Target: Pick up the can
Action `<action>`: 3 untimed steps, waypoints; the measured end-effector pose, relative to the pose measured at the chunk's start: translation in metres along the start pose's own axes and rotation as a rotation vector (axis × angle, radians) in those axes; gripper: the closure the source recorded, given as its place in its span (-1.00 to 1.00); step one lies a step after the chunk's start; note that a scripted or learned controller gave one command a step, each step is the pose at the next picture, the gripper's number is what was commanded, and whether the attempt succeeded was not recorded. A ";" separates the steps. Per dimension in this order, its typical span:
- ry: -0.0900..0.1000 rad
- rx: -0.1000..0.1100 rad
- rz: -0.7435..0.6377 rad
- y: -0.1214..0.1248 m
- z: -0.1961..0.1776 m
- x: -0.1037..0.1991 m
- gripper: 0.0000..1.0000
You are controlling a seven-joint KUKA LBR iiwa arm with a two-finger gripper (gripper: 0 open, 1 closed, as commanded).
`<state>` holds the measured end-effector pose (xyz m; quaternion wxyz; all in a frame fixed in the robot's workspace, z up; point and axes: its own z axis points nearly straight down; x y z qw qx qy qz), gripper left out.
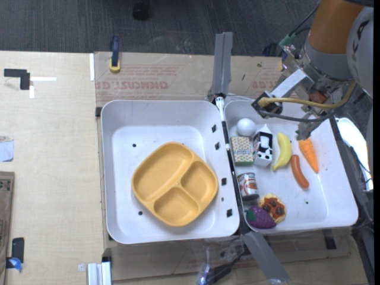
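Observation:
The can (248,184) is small, with a red and white label and a silver top. It rests in the right bin (332,209) against the bin's left wall, below the middle. My gripper (309,127) hangs over the upper right part of that bin, just above the top of a carrot (309,154). It is well up and to the right of the can, with a banana (283,151) and a sausage (299,171) lying between them. The arm's wrist and a yellow cable (285,103) cover the bin's far edge.
Around the can lie a patterned box (241,149), a black-and-white toy (263,146), a white ball (245,126), a pizza slice (273,206) and a purple fruit (260,217). The left bin (119,159) holds a yellow divided plate (174,184).

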<state>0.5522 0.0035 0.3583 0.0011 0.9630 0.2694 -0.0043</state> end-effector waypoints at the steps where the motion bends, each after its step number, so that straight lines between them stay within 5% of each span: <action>1: 0.000 0.000 0.000 0.000 0.000 0.000 -1.00; 2: -0.001 0.003 0.014 -0.016 0.120 -0.017 -1.00; 3: -0.001 0.003 0.047 -0.067 0.171 -0.021 -1.00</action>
